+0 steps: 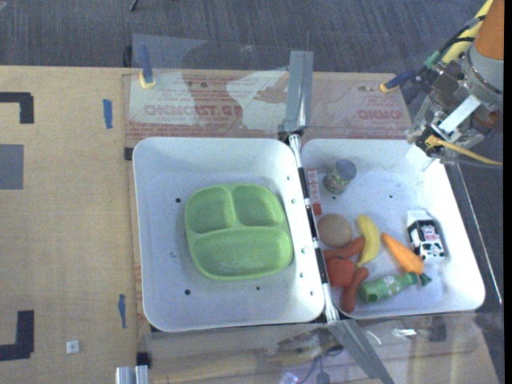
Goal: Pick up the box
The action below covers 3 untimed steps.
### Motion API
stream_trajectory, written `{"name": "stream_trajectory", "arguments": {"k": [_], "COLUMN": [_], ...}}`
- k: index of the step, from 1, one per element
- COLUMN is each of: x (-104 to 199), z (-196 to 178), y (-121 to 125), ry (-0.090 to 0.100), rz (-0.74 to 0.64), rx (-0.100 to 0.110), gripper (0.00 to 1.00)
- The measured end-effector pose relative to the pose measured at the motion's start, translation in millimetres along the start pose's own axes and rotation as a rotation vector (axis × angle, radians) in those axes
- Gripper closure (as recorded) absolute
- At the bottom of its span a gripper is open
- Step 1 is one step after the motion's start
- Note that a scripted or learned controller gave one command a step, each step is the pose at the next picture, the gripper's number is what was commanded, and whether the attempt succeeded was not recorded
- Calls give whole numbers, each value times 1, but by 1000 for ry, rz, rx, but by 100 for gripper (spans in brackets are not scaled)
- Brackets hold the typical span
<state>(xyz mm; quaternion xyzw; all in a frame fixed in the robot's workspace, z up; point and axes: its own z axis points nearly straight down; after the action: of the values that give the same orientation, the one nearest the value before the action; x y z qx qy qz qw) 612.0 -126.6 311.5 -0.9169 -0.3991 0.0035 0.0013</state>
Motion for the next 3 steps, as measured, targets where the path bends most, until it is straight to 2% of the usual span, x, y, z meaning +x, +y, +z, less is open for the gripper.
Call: {"name": "stream_trajectory", "arguments": {"k": [1, 2, 3], "x": [9, -3, 4], "z": [-34, -40, -52], "y": [47, 67, 60], "ry": [-1, 0, 0], "rz": [363, 386, 545], "rx": [1, 1, 0], "gripper": [100, 100, 100]}}
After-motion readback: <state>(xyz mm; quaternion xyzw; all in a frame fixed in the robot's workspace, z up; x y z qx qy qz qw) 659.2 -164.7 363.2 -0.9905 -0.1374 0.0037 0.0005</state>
